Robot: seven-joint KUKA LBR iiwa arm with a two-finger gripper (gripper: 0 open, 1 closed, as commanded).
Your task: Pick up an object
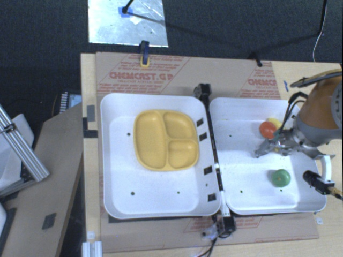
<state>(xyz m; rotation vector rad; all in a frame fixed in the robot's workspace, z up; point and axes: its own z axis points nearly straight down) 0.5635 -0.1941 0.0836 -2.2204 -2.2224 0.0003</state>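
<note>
The arm (321, 108) is reaching in from the right over the right bin (241, 197), with its orange band sitting above the grey wrist. The gripper (270, 145) is hanging low in the upper right part of that bin, its grey metal parts pointing toward the left. An orange ball (267, 128) is lying just beside the gripper, on its far side, close enough that the two seem to be touching or nearly so. A small yellow object (275, 122) is peeking out right behind the orange ball, next to the arm's cables. A green ball (280, 178) is resting on the bin floor nearer the camera, a little apart from the gripper and not in contact with it. Nothing is sitting visibly between the gripper's parts, and whether the gripper is released or clenched cannot be told from this angle.

In the left bin (118, 197), a yellow divided plate (165, 140) with three compartments is lying flat near the middle, well apart from the arm.
</note>
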